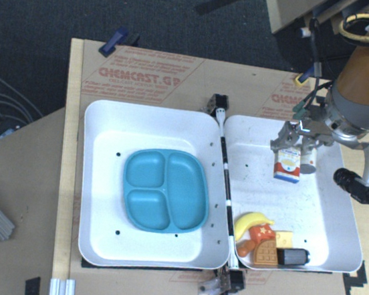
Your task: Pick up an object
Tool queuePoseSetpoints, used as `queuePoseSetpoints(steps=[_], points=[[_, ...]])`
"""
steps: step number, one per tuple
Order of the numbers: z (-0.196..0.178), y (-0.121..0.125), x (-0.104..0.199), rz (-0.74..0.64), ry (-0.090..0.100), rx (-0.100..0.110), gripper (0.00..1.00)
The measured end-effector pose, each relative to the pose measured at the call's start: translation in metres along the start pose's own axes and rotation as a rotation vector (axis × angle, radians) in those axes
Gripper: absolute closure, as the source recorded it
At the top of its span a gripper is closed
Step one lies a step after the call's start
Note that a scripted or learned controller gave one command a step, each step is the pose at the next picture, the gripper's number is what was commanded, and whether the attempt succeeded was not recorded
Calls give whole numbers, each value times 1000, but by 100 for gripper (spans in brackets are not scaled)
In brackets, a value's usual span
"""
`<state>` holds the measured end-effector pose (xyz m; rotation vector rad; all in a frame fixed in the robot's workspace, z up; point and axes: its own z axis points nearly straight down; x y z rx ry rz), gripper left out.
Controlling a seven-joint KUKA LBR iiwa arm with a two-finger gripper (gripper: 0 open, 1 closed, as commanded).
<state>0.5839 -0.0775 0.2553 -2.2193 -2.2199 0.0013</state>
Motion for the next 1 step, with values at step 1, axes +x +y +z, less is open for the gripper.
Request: queuePoseSetpoints(steps=[1], points=[[8,-37,-13,1,-1,0,100]])
